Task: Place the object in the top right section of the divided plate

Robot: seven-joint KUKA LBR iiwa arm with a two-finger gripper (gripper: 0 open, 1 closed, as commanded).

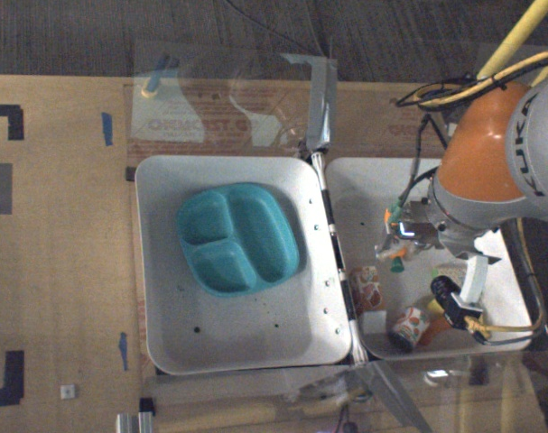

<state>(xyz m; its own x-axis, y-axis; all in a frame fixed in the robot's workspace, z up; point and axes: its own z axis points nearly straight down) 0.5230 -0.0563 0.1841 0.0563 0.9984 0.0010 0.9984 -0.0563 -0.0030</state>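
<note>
A teal divided plate (239, 238) with three sections lies in the left white bin (165, 323). My gripper (397, 239) hangs low over the middle of the right bin (346, 188), well to the right of the plate. A small orange and green object (396, 258) shows right under the gripper's tip; I cannot tell whether it is held. A red-patterned small can (366, 289) lies near the right bin's left wall. Another small can (406, 327) lies at the front of that bin, beside an orange piece (435, 329).
A raised divider wall (332, 242) separates the two bins between gripper and plate. The grey arm with its orange band (486, 152) covers the right bin's far right side. A clear plastic sheet (228, 106) lies behind the left bin.
</note>
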